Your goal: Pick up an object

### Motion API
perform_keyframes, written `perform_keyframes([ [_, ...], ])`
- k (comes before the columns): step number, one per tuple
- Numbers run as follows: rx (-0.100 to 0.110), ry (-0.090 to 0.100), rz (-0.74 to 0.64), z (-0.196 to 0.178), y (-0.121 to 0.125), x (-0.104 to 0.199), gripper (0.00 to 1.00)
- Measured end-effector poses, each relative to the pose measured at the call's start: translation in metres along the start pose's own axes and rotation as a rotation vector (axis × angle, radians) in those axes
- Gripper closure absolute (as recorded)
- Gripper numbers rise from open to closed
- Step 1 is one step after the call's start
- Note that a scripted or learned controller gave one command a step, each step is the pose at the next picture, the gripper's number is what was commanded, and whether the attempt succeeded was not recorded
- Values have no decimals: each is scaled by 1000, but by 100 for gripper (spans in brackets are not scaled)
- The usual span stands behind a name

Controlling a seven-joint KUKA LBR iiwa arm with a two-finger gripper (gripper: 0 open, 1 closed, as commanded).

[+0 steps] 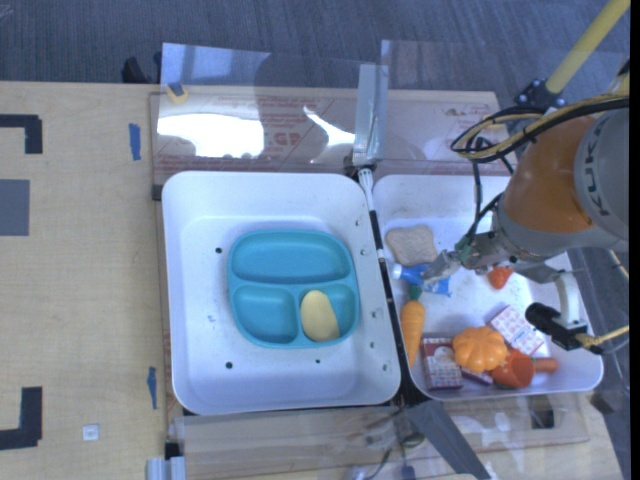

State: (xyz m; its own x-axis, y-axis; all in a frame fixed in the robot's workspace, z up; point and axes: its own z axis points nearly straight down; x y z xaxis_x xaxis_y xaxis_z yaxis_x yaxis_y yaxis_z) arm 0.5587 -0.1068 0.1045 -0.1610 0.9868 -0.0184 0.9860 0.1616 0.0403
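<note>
Gripper (440, 266) low in rt bin (585, 373) by bread slice (411, 242), finger state can't tell, yellow potato (319, 316) in blue tray (290, 286), lt bin (190, 298).

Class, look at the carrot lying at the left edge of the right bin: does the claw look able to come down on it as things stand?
Probably yes. The carrot lies uncovered, with the claw hanging just above and to its right. The bin's wall close on its left might crowd one finger.
</note>
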Motion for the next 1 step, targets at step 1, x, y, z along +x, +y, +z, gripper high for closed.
perform_keyframes([
  [1,3,4,23,1,-7,2,0],
])
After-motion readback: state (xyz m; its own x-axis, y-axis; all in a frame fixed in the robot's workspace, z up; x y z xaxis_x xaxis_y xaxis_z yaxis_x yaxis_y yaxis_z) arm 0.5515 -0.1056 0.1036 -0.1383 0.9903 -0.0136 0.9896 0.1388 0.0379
